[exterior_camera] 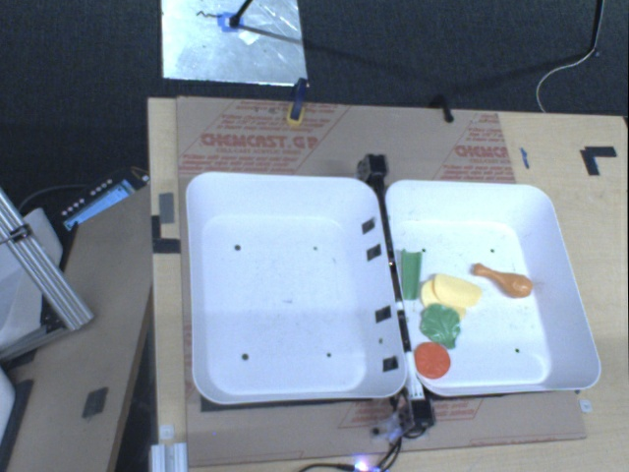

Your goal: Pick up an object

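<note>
Red disc (432,360) beside green piece (441,324)

From my station I see two bins side by side on the counter (246,131), the left bin (285,288) and the right bin (491,214) touching along their inner walls. Everything loose lies in the right bin, crowded toward that shared wall. A flat strip (410,267) sits nearest the counter's far edge, a wedge-shaped piece (451,291) just beside it, a leafy piece (441,324) in front of that, and a round disc (432,360) closest to the near edge. A drumstick-shaped piece (503,280) lies right of the wedge, apart from it.
</note>
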### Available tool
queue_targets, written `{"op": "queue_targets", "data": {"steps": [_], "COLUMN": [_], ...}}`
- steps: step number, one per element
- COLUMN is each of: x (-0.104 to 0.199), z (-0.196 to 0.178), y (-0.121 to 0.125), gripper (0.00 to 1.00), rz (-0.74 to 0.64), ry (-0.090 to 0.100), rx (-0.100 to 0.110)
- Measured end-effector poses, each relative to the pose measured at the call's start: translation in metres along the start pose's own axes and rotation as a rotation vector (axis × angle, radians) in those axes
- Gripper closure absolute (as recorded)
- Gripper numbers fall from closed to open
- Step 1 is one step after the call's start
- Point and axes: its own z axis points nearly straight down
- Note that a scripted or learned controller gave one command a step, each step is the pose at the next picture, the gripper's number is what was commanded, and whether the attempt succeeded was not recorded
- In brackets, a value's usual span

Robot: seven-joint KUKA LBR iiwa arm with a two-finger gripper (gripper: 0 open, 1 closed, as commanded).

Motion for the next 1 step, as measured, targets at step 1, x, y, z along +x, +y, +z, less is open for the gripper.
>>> {"op": "queue_targets", "data": {"steps": [1], "x": [-0.0004], "z": [0.0004], "y": [-0.0047], "gripper": [1.0], "rz": [0.003], "ry": [0.0], "rx": [0.001]}}
